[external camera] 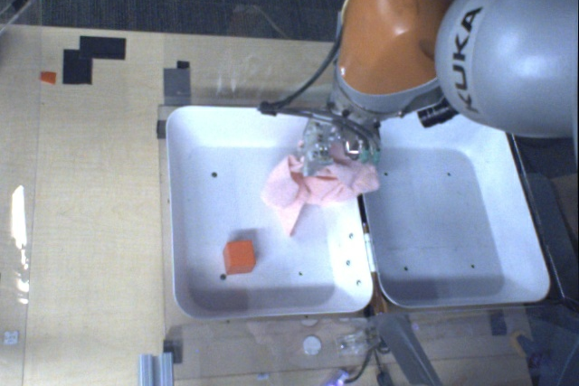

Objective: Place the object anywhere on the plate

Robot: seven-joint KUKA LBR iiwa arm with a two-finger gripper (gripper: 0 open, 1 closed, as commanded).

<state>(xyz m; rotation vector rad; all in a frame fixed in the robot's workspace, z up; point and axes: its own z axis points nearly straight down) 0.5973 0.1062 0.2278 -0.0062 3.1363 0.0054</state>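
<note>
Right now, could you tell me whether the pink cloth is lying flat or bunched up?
Bunched up. The pink cloth shows folds and a trailing corner, crumpled near the right wall of the left bin, just beneath the gripper.

Resting on the pale wooden bench (90, 221), off to the side of the work.
Sitting side by side and touching: left white bin (194, 194) and right white bin (452, 230). Lying near the left bin's front corner: small orange block (240, 257). Showing at the bench's far left: black stepped marks (90, 57), with a tiny orange square (48, 78) just beside them. Standing behind the left bin: grey bracket (177, 84).
</note>
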